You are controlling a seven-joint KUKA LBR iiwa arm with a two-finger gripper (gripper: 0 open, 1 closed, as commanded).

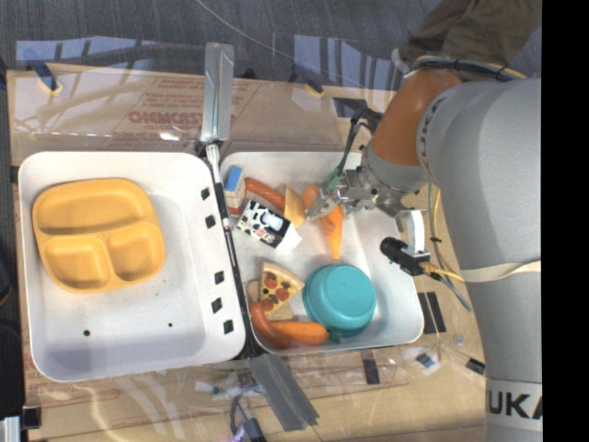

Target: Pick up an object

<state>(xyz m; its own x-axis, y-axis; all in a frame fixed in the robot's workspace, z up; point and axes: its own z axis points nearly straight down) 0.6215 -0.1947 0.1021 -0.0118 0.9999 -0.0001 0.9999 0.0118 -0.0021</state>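
My gripper [329, 202] is low in the back part of the right bin [402, 313], its tip right at the top end of an orange carrot [334, 233]. Whether the carrot is between the fingers I cannot tell. Just left of the gripper lie a pale cheese wedge [294, 207] and a reddish sausage [264, 191]. A cow-patterned carton [264, 225] lies by the bin's left wall. Nearer the front are a pizza slice [279, 288], a teal bowl [340, 297] and an orange-red hot dog [291, 331].
The left bin [138, 339] holds a yellow divided tray [97, 231] at its back left. A small blue and white piece [234, 184] sits in the right bin's back left corner. The grey arm [479, 182] covers the bench's right side.
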